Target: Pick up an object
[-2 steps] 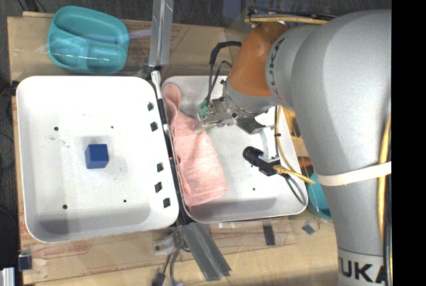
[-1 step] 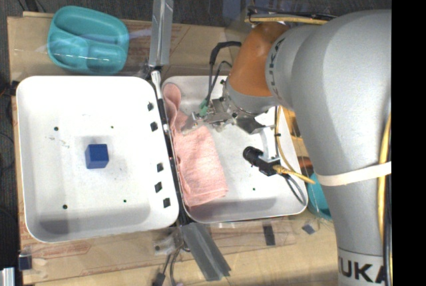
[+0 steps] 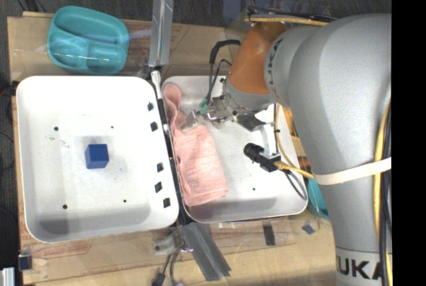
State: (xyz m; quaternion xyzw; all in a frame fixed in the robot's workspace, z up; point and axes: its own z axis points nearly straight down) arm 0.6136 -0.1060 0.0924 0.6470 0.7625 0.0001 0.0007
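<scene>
arm (image 3: 333, 112) over right bin (image 3: 266, 208) | pink cloth (image 3: 200, 165) beside claw (image 3: 203, 113)

Bulky grey arm (image 3: 333, 112), orange wrist band (image 3: 249, 65), black cables (image 3: 216, 68)

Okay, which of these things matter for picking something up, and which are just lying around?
In play:
- pink cloth in the right bin
- blue cube in the left bin
- gripper, at the cloth's upper end

Lying about:
- teal plastic container beyond the bins
</scene>
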